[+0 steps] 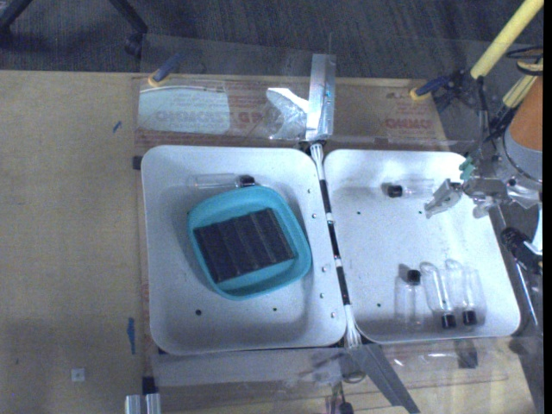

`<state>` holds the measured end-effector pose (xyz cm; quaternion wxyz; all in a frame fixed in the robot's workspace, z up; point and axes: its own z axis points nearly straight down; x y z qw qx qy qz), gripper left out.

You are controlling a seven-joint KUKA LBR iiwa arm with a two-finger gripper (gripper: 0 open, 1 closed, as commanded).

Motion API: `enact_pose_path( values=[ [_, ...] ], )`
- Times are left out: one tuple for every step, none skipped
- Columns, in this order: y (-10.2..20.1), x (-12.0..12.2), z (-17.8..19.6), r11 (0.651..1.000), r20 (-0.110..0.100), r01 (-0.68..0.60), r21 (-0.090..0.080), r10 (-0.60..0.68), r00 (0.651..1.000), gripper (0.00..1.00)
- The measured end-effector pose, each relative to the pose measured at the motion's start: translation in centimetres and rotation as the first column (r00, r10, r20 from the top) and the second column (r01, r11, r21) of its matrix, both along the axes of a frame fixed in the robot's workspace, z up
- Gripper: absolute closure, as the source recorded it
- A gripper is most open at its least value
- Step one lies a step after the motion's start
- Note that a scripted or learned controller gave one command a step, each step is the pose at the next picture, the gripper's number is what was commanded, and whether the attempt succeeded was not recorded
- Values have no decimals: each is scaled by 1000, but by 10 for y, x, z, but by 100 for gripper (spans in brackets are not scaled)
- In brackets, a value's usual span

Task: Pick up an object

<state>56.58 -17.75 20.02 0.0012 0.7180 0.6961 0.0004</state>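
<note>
My gripper (442, 198) hangs over the upper right part of the right bin (371, 231), at the end of the arm that reaches in from the right. Nothing shows in it. A small clear vial with a black cap (394, 190) lies just left of it. Three clear vials with black caps (435, 293) lie side by side in the bin's lower right corner. In the left bin (164, 257) a teal tray with a dark ridged insert (248, 241) lies tilted. Another clear vial (220, 181) lies above it.
A crumpled clear plastic bag (289, 115) and a metal bar (322, 97) lie on the cardboard behind the bins. A yellow pole (509, 28) and cables stand at the back right. The ridge between the bins (332, 240) runs down the middle.
</note>
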Motion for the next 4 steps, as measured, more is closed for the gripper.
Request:
enact_pose_path(
  values=[
    [25,-85,-112,1000,4,5,1,-5,1000,0],
    [24,-84,-103,1000,8,7,-1,-7,1000,100],
    [139,-86,-1,992,-4,125,1,-125,992,100],
    [133,-73,58,995,-4,96,0,-96,995,100]
  ],
)
